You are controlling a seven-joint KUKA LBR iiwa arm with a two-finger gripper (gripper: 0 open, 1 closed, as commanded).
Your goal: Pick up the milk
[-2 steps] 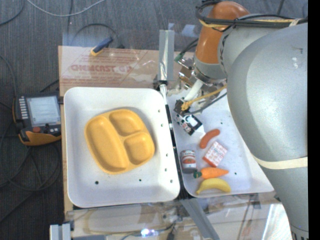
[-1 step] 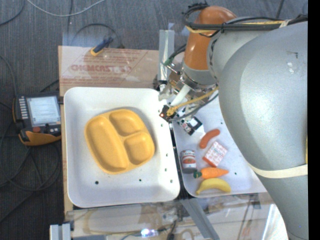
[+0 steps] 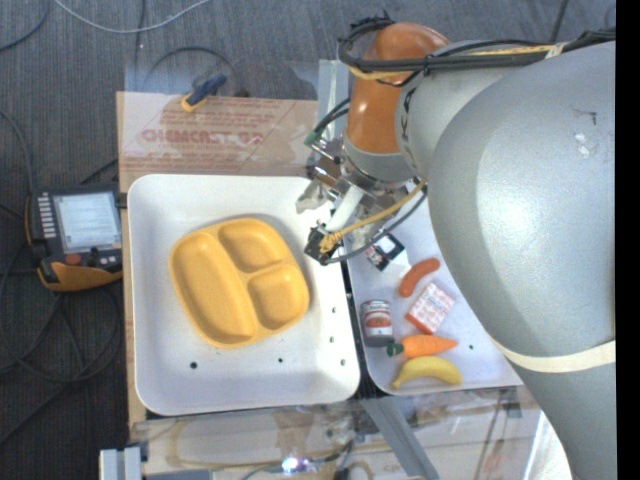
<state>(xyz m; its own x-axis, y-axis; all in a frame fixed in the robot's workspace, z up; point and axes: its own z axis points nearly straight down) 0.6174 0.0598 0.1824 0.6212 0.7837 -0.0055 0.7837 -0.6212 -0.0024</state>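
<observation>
milk (image 3: 432, 308) waits in the right bin (image 3: 480, 366), down and right of my gripper (image 3: 322, 208)
the big grey arm (image 3: 520, 198) holds the gripper over the left bin (image 3: 150, 368) edge, by the yellow plate (image 3: 240, 278). the milk, a small red and white box, lies slanted between the sausage (image 3: 419, 276) and carrot (image 3: 428, 346), well apart from the gripper. i can't tell if the gripper is open or closed

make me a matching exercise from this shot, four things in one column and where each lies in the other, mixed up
Things: 1 divided plate; 2 banana; 3 can; 4 carrot
Places: a right bin, nearest the view's bottom edge; b left bin; c just above the banana; d right bin, by its left wall
Pairs: 1-b; 2-a; 3-d; 4-c
</observation>
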